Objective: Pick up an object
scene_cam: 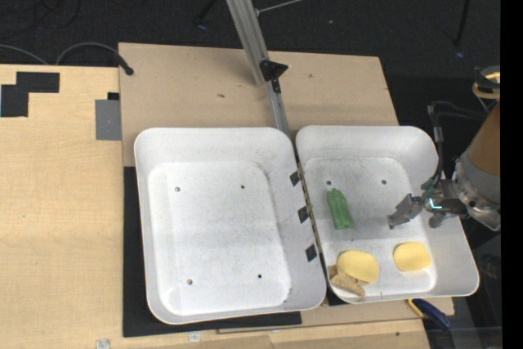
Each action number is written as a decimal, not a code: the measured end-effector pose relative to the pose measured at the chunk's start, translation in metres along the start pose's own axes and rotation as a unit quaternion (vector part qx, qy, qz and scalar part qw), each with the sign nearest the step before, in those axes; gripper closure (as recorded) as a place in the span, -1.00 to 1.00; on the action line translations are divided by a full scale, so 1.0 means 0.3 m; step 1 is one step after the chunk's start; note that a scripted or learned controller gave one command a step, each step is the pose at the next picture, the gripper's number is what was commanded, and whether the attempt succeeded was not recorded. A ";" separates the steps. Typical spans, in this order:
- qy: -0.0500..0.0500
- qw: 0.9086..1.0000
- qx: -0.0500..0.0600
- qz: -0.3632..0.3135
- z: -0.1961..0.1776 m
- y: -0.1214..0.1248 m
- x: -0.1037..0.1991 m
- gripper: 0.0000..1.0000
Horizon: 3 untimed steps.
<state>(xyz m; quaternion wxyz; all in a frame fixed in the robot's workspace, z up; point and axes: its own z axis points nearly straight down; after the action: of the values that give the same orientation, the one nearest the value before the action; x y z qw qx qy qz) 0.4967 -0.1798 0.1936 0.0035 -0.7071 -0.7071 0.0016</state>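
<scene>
Two shallow white bins sit side by side on the desk (204,86). The left bin (216,225) has a bare, speckled floor. The right bin (380,147) holds a green object (340,208) lying near its middle, a yellow object (358,266) near the front edge with a tan piece (350,284) touching it, and another yellow object (412,256) further right, apart from the first. The arm (484,167) reaches in from the right, and its claw (413,211) hangs over the right bin's right side, above the second yellow object. A metal rail (245,20) slants up from between the bins.
</scene>
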 end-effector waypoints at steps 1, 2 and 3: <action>-0.001 1.000 -0.002 0.001 -0.006 0.003 -0.002 -1.00; 0.000 1.000 0.000 0.001 0.139 0.000 -0.009 -1.00; 0.000 1.000 0.000 0.001 0.306 0.019 -0.029 -1.00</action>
<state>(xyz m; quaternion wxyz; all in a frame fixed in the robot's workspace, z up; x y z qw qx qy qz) 0.5018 -0.1884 0.1017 0.0038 -0.7078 -0.7064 0.0016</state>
